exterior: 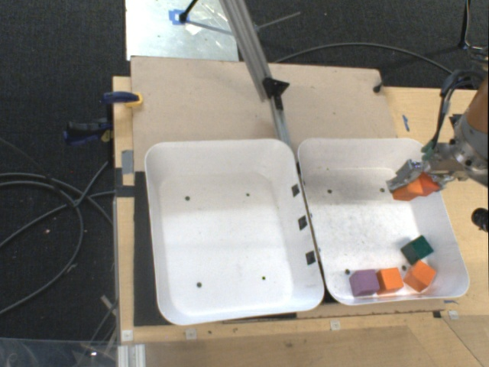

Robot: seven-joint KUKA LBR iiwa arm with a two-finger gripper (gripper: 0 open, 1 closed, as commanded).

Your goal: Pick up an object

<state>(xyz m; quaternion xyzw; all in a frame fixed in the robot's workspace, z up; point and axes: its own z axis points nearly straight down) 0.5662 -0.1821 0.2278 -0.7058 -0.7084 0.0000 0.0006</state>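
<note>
Nearest the camera, along the front edge of the right bin (359, 205), lie four blocks: a purple block (364, 282), an orange block (390, 280) touching it, a second orange block (419, 276) tilted in the front right corner, and a dark green block (417, 248) just behind that one. Left bin (221, 159), beside the right bin and touching it along a seam with black tabs, rests on the same table (199, 98). Arm enters from the right; its jaws (412, 180) hang over the right bin's far right corner, closed on a third orange block (416, 188), which is raised above the bin floor and sits between the fingers. A slanted metal pole (248, 40) crosses the table's rear; cables (46, 205) lie on the dark floor at left.
</note>
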